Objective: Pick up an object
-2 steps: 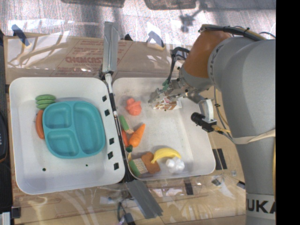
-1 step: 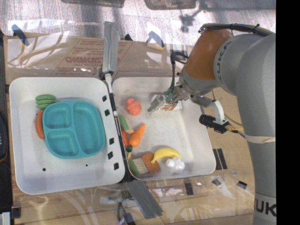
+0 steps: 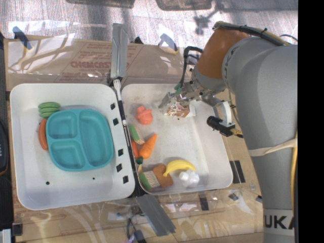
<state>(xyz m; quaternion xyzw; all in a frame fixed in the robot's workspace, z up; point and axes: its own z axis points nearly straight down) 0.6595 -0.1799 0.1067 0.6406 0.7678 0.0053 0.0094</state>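
the grey arm [image 3: 263, 105] comes in from the right side and fills much of that edge, its big link running top to bottom. an orange band [image 3: 218, 52] wraps it just above the wrist [image 3: 205, 82]. from there the wrist bends down and leftward to the gripper [image 3: 174, 101], which hangs low with its fingers pointing down-left. whether the fingers are apart or closed cannot be made out.
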